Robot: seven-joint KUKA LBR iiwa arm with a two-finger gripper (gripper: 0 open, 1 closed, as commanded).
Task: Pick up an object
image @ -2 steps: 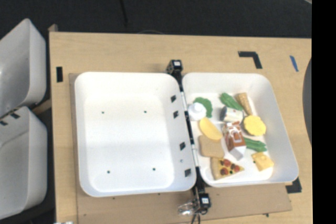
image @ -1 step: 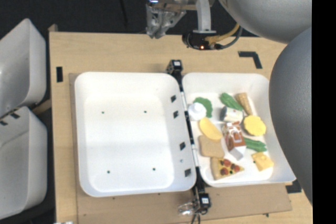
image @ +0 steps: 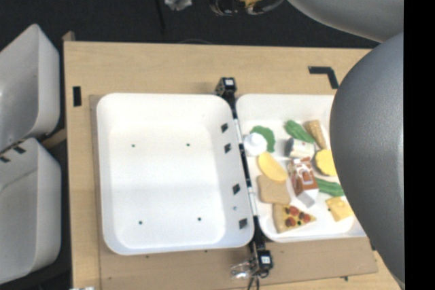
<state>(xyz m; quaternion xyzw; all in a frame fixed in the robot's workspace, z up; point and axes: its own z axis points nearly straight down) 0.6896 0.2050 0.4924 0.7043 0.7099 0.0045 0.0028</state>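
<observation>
Grey arm (image: pixel 370 125) covers the frame's right side, finger state cannot be told; toy foods, including a pizza slice (image: pixel 293 217) and bread slice (image: pixel 274 191), lie in the right bin (image: pixel 272 105), lower centre-right.

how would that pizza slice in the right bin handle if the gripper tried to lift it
The pizza slice looks like a thin, flat toy lying flush on the right bin floor, so probably stiff and light, but hard to get under. It sits close to the toast slice and the bin's near wall, so it may slide against them rather than lift.
</observation>
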